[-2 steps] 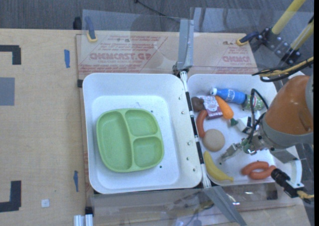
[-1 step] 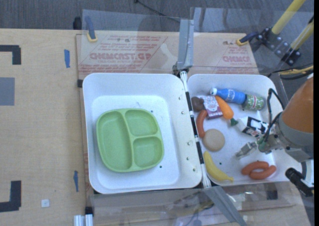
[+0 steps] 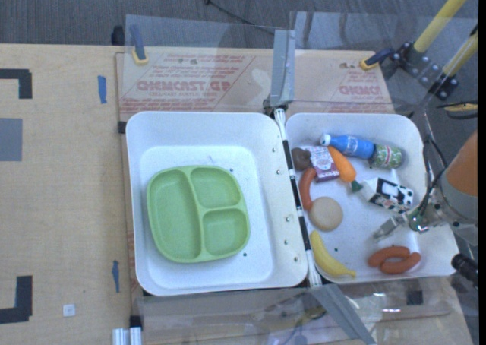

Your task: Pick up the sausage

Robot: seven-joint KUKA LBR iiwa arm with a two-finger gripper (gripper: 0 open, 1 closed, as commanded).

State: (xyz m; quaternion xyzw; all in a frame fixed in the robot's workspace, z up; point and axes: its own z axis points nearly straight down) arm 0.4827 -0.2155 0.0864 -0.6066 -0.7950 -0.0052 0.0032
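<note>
Sausage (image 3: 395, 260) lies at near right of right bin (image 3: 410, 127), untouched. Gripper (image 3: 389, 227) hovers just above it, fingers apart, gripping nothing.

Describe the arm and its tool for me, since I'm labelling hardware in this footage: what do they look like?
At the right edge, over the right bin, the arm is grey with an orange band above the wrist. Its tool is small and metallic silver, with two thin fingers on a darker body with a greenish spot. No markings are legible.
</note>
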